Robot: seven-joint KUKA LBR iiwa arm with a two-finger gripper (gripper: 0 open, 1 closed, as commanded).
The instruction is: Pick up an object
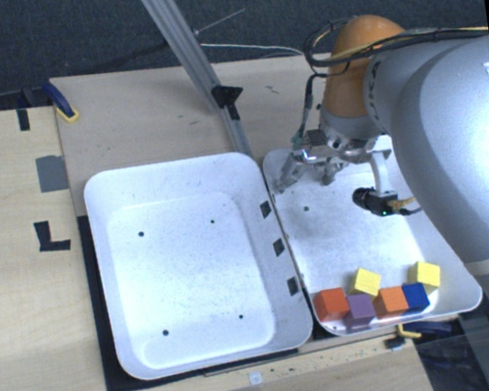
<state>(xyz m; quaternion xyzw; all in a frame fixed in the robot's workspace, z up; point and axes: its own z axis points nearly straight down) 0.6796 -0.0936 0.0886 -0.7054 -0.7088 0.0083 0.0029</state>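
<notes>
Blocks: six small ones clustered at the near end of the right bin (322,224), none held. Red-orange block (331,303) sits leftmost, purple block (361,307) just to its right and touching it, then an orange block (391,301) and a blue block (414,297) in a row along the near rim, all packed side by side. Two yellow ones sit slightly farther back: yellow block (367,282) tilted, resting against the purple/orange pair; second yellow block (428,275) near the right rim, just beside the blue one.

Gripper (309,169) is at the far-left corner of the right bin, well apart from the cluster, low over or at the bin's far rim. Metal fingers look spread, nothing between them, but the view is cluttered there, so jaw state: cannot tell for sure. No object in the grip.

Arm (455,140) comes in from the right, grey body covering the right side of the bin, orange band (359,45) at the far side above the wrist. Small black part with a green light (375,201) hangs off the wrist over the bin's middle.

Left bin (117,255) has only dark specks on its floor. Black clips (279,247) sit along the seam where the two bins meet. A slanted metal rail (185,44) runs from the far edge down to the bins' far junction. Yellow-blue clamp (62,103) at the far-left of the bench (19,269).
</notes>
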